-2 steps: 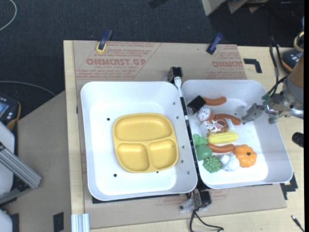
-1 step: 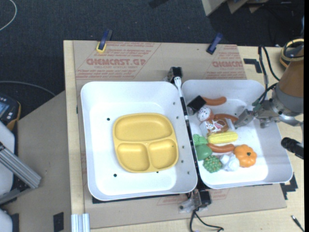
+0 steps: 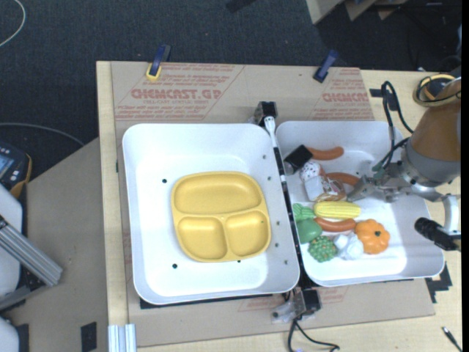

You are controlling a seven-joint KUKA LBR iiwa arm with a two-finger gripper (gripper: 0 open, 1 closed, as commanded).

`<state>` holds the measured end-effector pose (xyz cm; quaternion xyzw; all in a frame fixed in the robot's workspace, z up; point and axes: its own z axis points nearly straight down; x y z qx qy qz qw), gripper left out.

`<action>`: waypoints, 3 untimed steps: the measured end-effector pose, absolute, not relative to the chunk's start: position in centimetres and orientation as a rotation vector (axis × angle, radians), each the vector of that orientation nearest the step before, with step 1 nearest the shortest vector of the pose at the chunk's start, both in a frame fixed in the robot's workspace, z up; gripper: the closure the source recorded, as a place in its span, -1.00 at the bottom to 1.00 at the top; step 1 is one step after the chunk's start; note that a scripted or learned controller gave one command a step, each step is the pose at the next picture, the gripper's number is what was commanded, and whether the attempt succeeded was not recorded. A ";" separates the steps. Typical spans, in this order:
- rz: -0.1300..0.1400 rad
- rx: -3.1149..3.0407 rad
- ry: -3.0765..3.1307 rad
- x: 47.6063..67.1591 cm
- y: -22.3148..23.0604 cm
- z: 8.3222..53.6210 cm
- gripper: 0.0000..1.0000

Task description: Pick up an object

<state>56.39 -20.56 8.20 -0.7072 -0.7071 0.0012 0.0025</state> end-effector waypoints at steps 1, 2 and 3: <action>-0.001 -2.223 -2.222 56.6 -20.6 9.6 1.00; -0.004 -2.225 -2.226 56.6 -20.5 13.9 1.00; -0.004 -2.224 -2.227 56.6 -20.1 18.3 1.00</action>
